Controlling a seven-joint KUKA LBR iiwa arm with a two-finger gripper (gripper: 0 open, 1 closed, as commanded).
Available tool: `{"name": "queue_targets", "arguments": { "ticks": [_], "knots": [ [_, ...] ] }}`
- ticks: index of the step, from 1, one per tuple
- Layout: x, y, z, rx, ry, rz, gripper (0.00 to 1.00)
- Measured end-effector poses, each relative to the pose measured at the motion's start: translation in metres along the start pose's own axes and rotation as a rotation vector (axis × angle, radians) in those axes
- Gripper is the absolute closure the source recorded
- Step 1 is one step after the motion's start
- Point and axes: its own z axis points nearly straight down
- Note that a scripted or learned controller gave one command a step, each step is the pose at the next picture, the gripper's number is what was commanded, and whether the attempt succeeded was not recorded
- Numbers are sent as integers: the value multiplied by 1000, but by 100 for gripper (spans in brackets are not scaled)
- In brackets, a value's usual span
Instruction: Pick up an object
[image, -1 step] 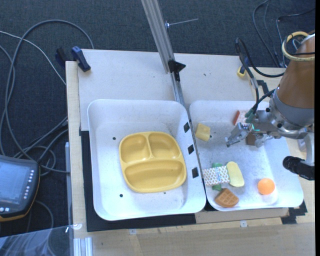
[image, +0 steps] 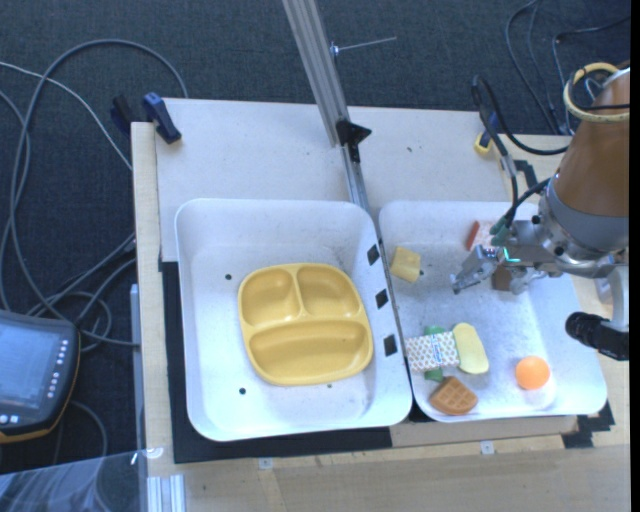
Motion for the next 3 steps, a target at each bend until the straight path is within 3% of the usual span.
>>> {"name": "queue_targets", "arguments": {
  "ticks": [2,3],
  "knots": [
    [-15,-14,113,8,1,1,0],
    [-6,-16,169,-1,4,0,0]
  ]
}}
